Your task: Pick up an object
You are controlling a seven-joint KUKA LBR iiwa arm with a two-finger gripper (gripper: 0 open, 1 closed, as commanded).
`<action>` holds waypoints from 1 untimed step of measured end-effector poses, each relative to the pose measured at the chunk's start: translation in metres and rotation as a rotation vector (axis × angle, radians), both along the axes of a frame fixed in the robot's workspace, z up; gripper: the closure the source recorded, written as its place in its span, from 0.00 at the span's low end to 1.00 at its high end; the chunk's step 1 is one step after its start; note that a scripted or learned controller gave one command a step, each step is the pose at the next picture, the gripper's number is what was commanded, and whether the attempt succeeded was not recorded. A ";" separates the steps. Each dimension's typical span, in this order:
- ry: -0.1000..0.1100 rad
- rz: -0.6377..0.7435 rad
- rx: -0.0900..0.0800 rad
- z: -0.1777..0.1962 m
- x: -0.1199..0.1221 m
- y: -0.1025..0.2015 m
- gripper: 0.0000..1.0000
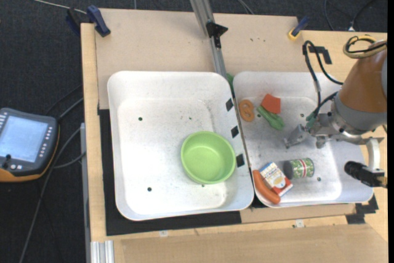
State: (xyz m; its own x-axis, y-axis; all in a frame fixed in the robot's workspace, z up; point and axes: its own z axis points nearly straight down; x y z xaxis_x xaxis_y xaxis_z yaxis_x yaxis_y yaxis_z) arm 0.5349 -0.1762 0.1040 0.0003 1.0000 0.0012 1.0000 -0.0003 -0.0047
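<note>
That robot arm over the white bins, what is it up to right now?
It is trying to pick something up. The arm reaches in over the right bin, with its gripper low among a can, a small carton, a red block and a green piece. It holds nothing yet. A green bowl sits in the left bin.

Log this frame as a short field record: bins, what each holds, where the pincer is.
left bin: green bowl, near the front right corner
right bin: red block, green pod-shaped item, orange piece, green can on its side, small printed carton, orange item under the carton
pincer: low over the right bin's middle, above the can
held item: none seen
arm: enters from the right
</note>
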 end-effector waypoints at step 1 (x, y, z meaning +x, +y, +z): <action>-0.006 0.001 -0.001 0.013 0.002 0.000 1.00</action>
